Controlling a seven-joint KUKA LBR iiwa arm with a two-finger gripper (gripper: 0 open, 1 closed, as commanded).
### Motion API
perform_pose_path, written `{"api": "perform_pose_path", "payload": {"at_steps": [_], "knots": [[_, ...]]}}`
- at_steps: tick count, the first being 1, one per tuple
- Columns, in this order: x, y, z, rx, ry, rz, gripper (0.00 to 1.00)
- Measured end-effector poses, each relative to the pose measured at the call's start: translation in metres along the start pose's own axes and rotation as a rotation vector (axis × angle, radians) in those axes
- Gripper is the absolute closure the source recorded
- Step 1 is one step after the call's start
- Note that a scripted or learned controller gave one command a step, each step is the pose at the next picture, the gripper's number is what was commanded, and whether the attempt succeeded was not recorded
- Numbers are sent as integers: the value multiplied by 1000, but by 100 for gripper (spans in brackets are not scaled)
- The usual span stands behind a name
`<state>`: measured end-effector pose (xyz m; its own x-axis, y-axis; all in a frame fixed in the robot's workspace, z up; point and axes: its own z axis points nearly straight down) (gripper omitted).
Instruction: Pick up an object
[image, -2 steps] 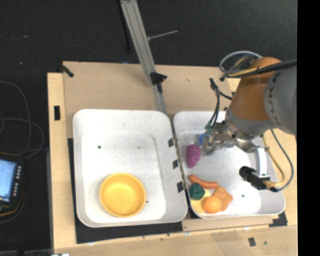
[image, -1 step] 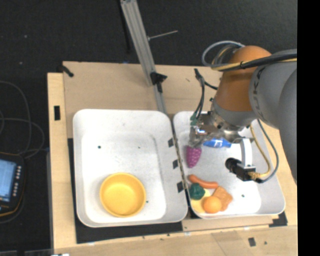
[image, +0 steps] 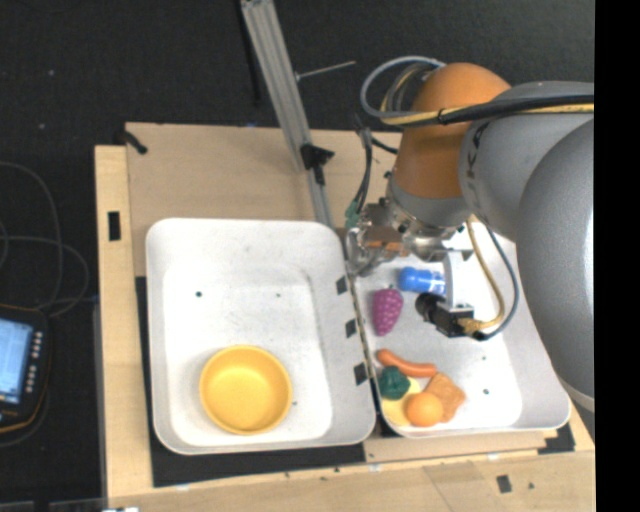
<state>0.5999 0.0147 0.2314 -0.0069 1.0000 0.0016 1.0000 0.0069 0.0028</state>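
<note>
In the camera view, two shallow white plastic bins are seen side by side on a pale wooden bench (image: 220, 175). In the left bin (image: 240, 260), a round yellow plastic bowl (image: 246, 388) is set at about seven o'clock, mouth up, well apart from everything else.

The right bin (image: 505, 395) is where the graspable clutter is gathered. A purple bunch of toy grapes (image: 387, 309) lies near the bin's left wall at about ten o'clock. Just above it and to its right, a small blue cylinder with a white end (image: 420, 279) lies on its side. Toward six o'clock, an orange toy carrot (image: 407, 365) is laid across, and below it a green toy vegetable (image: 394, 384), a round orange fruit (image: 424, 410) and an orange-tan wedge (image: 449, 393) are crowded together, touching or nearly so.

The grey arm with its orange band (image: 445, 120) is brought in from three o'clock and bent steeply down, so that the two-finger gripper (image: 372, 246) is hung over the top left corner of the right bin, close to the dividing wall. Whether its claw is spread or closed cannot be told, as the wrist housing and cables are in the way; nothing is seen between the tips. The grapes and blue cylinder are judged the nearest candidates, being just below the tool.
</note>
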Motion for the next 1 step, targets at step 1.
{"api": "perform_pose_path", "payload": {"at_steps": [1], "knots": [[53,16,-15,0,0,-1,100]]}}
